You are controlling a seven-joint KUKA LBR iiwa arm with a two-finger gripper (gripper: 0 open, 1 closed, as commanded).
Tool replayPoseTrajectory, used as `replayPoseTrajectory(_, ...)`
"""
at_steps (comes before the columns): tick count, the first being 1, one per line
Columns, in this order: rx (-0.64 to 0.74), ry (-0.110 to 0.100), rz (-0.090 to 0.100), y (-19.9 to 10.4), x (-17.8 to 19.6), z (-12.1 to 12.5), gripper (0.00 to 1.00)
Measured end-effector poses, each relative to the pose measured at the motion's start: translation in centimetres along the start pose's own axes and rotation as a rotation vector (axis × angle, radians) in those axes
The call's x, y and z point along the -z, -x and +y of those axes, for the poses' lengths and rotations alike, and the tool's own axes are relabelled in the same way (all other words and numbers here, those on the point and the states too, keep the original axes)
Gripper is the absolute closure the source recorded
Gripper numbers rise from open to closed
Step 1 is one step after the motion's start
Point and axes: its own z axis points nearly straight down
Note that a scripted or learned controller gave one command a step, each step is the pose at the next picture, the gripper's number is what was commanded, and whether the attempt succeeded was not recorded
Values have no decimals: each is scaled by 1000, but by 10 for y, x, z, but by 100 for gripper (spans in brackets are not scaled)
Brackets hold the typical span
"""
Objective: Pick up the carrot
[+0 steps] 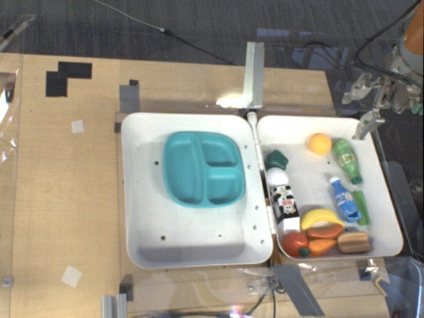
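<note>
The carrot [322, 246] lies at the bottom of the right bin [298, 148] – about six o'clock from the bin's middle – an orange piece on its side. It touches the red tomato [295, 243] at its nine o'clock and the brown bread roll [354, 242] at its three o'clock. A hot dog [324, 230] and a banana [318, 217] are stacked just at its twelve o'clock.

Further up the bin sit a blue bottle [344, 200], a green bottle [346, 159], an orange [320, 144], a dark green piece [276, 159] and a black-and-white milk carton [285, 201].

The gripper [368, 121] hangs over the right bin's upper right corner, at roughly one o'clock from the carrot and well apart from it – nothing is visible between its fingers, though how wide they stand I cannot tell.

The left bin [142, 184] holds a teal divided plate [203, 168] near its middle.
</note>
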Motion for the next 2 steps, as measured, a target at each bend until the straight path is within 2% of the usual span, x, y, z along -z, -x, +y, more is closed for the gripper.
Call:
replayPoseTrajectory(1, -174, -2, -11, 7, -125, 0, 0)
replayPoseTrajectory(2, -236, -4, -20, 9, -127, 4, 0)
